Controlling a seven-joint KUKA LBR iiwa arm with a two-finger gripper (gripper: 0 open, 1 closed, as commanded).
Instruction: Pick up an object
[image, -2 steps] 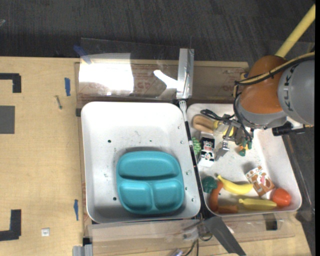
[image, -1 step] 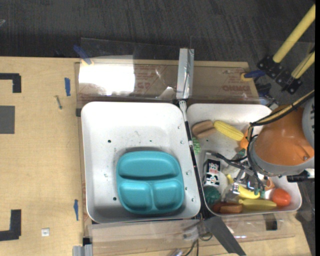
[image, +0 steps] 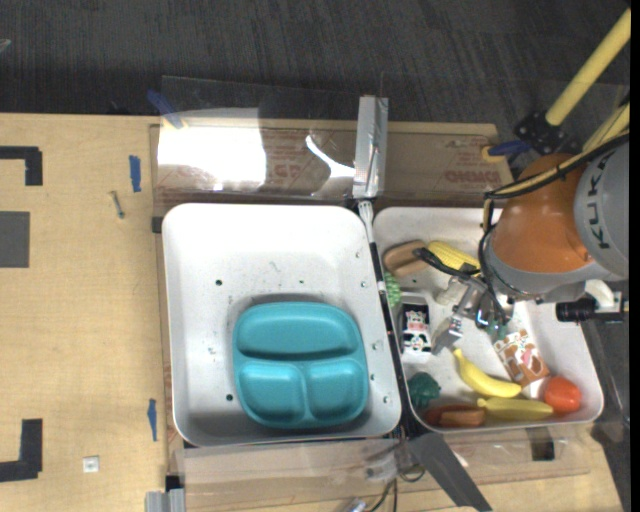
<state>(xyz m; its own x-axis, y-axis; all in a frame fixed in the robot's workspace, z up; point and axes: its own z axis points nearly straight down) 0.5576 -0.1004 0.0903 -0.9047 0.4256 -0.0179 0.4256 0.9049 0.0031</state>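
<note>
Right bin, centre right of frame: toy clutter. Yellow banana at lower middle of bin, long axis running from upper left to lower right, curved, lying flat. Just above its upper-left end: gripper, metallic fingers angled toward lower left, lowered among the items; jaw spread cannot be told, nothing visibly pinched between the fingers. Black-and-white carton just left of gripper, upright in frame. Second yellow piece and brown bread-like piece at upper left of bin. Printed packet right of banana, tilted. Orange-red fruit at lower right. Long yellow piece and reddish-brown sausage shape along lower edge. Dark green item at lower left. Left bin, centre of frame: teal divided tray, three compartments.
</note>
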